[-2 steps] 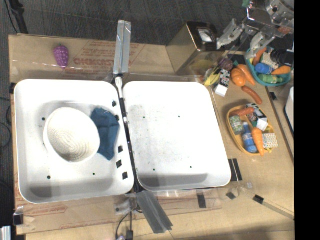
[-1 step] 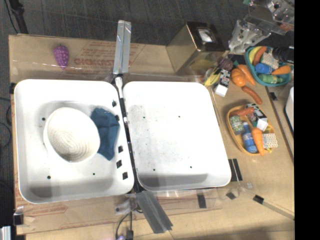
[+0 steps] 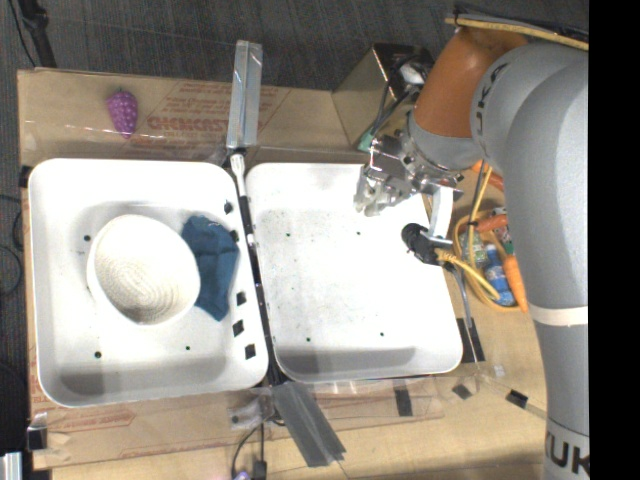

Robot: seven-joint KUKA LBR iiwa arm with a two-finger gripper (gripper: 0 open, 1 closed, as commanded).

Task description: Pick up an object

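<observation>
A purple object (image 3: 123, 111) lies on the cardboard (image 3: 190, 118) behind the left bin's (image 3: 60, 368) far left corner, outside both bins. In the left bin a round cream hat (image 3: 143, 268) sits at the middle, somewhat toward the left wall. A crumpled blue cloth (image 3: 212, 264) lies just right of it, touching or slightly overlapping the hat's right rim and reaching toward the bin's right wall. A grey bar (image 3: 244, 93) stands along the far end of the divide between the bins.

The right bin (image 3: 340, 358) shows a bare, speckled white floor. The gripper (image 3: 376, 198) hangs over this bin's far right corner, pointing down near the far wall. Its fingers appear close together with nothing visible between them, though how far they are parted cannot be told. Nothing is seen touching it. The grey arm (image 3: 530, 168) with its orange band (image 3: 450, 78) reaches in from the right edge.
</observation>
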